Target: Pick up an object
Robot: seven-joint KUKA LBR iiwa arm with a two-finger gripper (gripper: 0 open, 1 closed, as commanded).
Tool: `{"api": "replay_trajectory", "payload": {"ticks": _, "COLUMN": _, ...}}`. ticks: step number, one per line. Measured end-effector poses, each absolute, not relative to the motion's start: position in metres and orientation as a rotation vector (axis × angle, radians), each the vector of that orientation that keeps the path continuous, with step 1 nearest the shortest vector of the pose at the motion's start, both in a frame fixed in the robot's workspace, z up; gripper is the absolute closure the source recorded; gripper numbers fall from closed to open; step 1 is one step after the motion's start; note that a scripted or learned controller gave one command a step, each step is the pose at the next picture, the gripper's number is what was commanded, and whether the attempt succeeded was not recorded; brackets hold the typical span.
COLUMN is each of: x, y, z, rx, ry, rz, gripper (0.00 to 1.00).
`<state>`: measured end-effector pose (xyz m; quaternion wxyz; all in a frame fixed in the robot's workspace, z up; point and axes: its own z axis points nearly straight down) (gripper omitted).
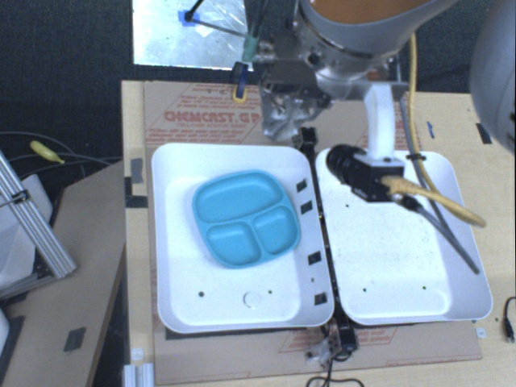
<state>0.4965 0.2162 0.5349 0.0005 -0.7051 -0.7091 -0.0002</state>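
Overhead, a slanted look down on a brown cardboard-topped table [201, 115] w/ red print along its far side. The biggest thing in view is the robot arm [379, 6], grey w/ an orange band, coming in from the top right and covering much of the upper edge.

Next in size: 2 shallow white bins side by side on the table, touching along their inner rims, w/ a row of black clips down the seam. The left bin [173, 297] holds 1 item, the right bin [451, 297] has small dark specks on its floor.

The task's thing is a blue plate [246, 218], a rounded tray w/ 3 compartments: 1 wide section on the far side, 2 smaller ones on the near side. It lies flat, slightly rotated, roughly mid-left bin, apart from all the rims and untouched.

The tool [292, 123] hangs below the wrist at the far end of the seam between the 2 bins, just beyond the left bin's far right corner. It is metallic and blurred; can't tell if its fingers are spread or pressed together, and nothing is seen between them. It is well apart from the blue plate.

Smaller bits: a black cylindrical fitting [363, 176] on a white bracket sits over the right bin's far left part, w/ a yellowish hose [439, 202] trailing right from it.
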Motion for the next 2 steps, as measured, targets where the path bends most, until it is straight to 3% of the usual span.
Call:
{"api": "replay_trajectory", "payload": {"ticks": 1, "x": 0.558, "y": 0.19, "z": 0.387, "rx": -2.222, "ry": -2.215, "rz": 0.021, "gripper": 1.0}}
{"api": "replay_trajectory", "payload": {"ticks": 2, "x": 0.492, "y": 0.156, "z": 0.352, "rx": -2.221, "ry": -2.217, "rz": 0.009, "gripper": 1.0}}
